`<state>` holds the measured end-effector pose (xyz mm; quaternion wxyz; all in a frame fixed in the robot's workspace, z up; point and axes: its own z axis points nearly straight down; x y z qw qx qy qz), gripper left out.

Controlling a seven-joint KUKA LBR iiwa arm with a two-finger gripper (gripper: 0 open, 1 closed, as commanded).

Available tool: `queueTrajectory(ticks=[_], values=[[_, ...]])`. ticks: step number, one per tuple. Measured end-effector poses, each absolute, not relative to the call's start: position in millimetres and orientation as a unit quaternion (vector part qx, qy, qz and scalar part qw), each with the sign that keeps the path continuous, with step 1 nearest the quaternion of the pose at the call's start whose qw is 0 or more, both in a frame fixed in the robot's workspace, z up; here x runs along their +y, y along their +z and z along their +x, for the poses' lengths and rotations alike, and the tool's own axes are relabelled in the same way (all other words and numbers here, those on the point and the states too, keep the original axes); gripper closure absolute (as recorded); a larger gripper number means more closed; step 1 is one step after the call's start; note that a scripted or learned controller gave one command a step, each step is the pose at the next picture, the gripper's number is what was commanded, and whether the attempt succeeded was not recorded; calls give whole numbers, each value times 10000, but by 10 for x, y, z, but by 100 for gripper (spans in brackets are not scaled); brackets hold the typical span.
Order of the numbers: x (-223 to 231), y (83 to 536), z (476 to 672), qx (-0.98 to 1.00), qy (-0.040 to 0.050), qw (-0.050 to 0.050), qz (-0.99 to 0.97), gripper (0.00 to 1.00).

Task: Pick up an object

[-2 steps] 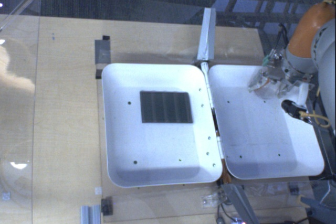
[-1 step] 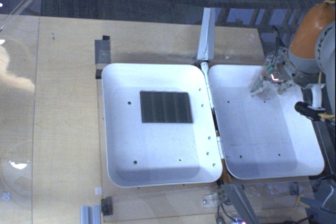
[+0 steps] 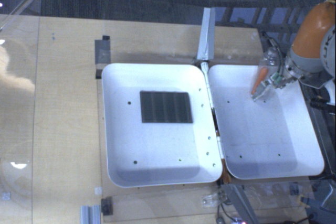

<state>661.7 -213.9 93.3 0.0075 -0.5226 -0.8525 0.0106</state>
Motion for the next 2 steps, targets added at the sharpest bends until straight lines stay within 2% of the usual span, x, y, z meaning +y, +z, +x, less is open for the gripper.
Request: queueTrajectory(ticks=[1,2], values=[[-2174,933,6633,-8917,78,86,-4524,0],[-1834,936,6585,-8564,73,19,-5163,0]])
